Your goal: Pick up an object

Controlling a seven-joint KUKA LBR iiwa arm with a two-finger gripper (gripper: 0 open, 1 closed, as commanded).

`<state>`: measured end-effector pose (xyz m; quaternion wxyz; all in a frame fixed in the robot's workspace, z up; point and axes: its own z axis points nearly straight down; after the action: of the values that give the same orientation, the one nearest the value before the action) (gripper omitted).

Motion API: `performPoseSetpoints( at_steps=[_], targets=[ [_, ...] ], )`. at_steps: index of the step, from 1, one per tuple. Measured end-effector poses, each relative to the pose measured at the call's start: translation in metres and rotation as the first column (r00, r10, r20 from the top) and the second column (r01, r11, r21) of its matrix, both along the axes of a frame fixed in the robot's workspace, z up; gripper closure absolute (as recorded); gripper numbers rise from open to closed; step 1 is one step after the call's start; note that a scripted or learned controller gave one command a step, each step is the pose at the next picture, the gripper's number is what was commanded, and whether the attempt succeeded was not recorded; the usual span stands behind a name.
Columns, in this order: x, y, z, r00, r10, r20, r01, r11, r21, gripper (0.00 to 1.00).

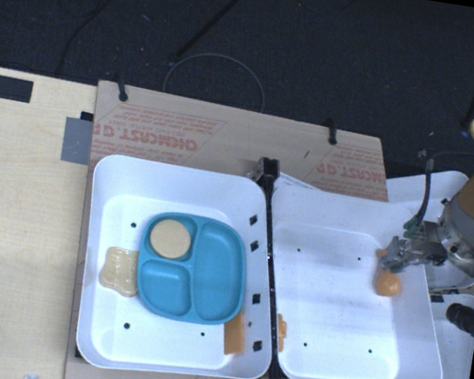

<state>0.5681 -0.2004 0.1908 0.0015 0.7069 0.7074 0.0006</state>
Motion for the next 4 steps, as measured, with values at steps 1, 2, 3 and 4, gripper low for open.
performPoseSetpoints(
  at_steps=[1, 2, 3, 4],
  targets=[
    [0.008, 0.007, 0.055, 1.000, 0.002, 0.001, -0.002, 1.000, 0.000, 1.00],
    [0.008, 0.007, 0.077, 1.000, 0.001, -0.003, -0.001, 1.000, 0.001, 1.00],
    [-0.009, 0.063, 0.063, 1.000, 0.003, -0.008, -0.003, 1.000, 0.004, 1.00],
    [-0.023, 0.114, 0.047, 1.000, 0.002, -0.009, -0.002, 1.000, 0.004, 1.00]
  ],
)
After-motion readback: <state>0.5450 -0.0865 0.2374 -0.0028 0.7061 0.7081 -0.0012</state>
